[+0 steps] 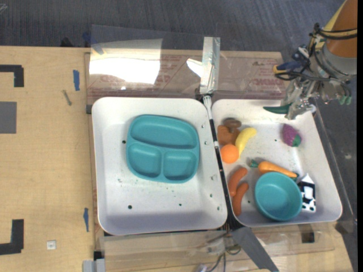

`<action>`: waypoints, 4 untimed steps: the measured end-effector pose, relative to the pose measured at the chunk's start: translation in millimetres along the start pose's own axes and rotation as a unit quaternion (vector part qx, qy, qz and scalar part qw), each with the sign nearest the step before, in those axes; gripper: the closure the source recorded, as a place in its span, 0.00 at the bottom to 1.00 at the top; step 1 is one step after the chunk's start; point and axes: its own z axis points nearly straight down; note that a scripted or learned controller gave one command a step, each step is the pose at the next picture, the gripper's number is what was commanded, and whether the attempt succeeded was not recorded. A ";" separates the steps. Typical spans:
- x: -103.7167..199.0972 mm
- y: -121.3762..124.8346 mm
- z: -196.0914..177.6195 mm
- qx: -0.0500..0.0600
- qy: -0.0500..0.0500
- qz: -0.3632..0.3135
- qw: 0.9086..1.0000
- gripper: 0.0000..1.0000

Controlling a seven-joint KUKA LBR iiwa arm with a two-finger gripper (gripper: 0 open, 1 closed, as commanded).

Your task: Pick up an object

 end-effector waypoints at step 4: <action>6.8 -30.3 50.3 -0.005 0.006 -0.261 0.965 0.00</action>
